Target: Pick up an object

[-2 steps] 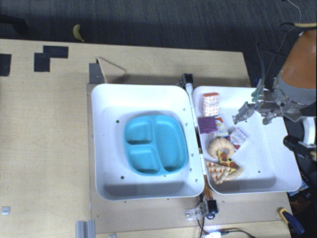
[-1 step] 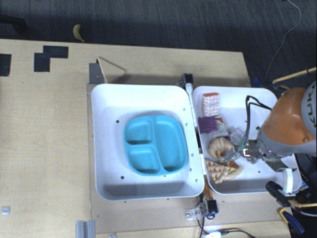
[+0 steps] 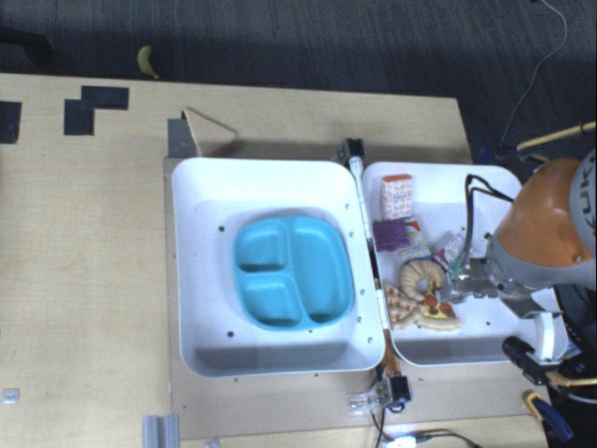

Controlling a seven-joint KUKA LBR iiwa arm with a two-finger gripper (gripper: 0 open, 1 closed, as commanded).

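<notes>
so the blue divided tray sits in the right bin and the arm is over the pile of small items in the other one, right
Not quite. The camera view shows the blue divided tray in the left bin, not the right. The rest stands: the arm reaches over the pile of small items in the other bin, the right bin.

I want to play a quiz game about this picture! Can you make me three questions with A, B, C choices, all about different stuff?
1. Where is the blue tray?
A. left bin
B. right bin
C. on the floor

2. How many sections does the blue tray have?
A. one
B. three
C. six

3. How is the small red and white carton sitting?
A. alone near the right bin's far edge
B. on the blue tray
C. outside both bins

Answers:
1 A, it lies in the left bin.
2 B, ridges split it into three.
3 A, it sits in the right bin, apart from the toy pile.
</notes>
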